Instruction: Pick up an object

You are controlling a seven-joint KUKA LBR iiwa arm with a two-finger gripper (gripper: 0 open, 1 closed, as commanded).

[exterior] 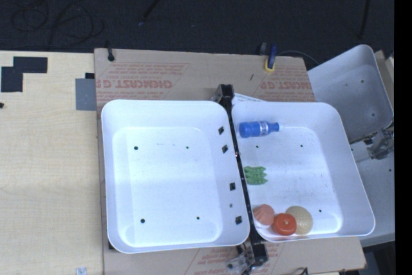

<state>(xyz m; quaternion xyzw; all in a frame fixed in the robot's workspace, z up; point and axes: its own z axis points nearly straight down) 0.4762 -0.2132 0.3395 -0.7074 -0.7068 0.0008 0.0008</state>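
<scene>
The right bin (335, 138) holds several small items. A blue bottle (258, 129) lies on its side near the bin's far left corner. A green pod-like piece (255, 175) rests by the left wall at mid depth. At the near edge sit a pinkish round piece (263, 214), a red round piece (284, 223) and a tan round piece (300, 218), packed close together. The left bin (116, 138) has only its dark floor dots showing.
A black divider (235, 164) runs between the two bins. Both bins rest on a cardboard sheet (167, 77) over a pale wooden bench (45, 170). A grey metal plate (351, 84) stands at the right, and a blue-and-yellow clamp (271, 56) holds the cardboard's far edge.
</scene>
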